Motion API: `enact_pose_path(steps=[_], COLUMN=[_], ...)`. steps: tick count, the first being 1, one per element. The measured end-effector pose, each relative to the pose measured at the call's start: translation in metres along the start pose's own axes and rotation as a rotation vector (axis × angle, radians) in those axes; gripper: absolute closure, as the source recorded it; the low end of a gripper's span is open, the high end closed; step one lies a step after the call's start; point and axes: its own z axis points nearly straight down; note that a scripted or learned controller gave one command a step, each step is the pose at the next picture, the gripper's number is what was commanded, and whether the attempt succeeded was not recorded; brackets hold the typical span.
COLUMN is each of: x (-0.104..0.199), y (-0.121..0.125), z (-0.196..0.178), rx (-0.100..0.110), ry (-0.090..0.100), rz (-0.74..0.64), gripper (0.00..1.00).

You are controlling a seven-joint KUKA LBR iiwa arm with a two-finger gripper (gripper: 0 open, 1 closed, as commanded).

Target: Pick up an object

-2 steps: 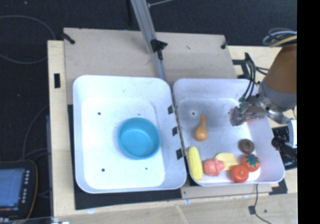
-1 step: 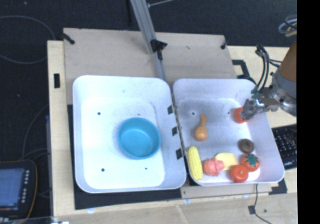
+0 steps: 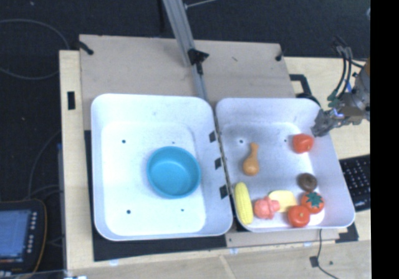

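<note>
Camera view: a small red tomato lies in the right bin near its far right rim, just beside the gripper at that edge. Whether the fingers are apart or together I cannot tell. Likely the approach step; next, centre over it and descend, minding the rim

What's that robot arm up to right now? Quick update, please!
Hand at right bin's far right rim, nothing seen held. Red tomato lies nearest. No obstacle between them.
</note>
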Motion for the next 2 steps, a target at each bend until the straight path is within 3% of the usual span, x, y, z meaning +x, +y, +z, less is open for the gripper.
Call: enact_pose_path(steps=[2], x=[0.099], y=[0.051], z=[0.023], rx=[0.007], ry=[0.0], rz=[-0.001], gripper=[1.0])
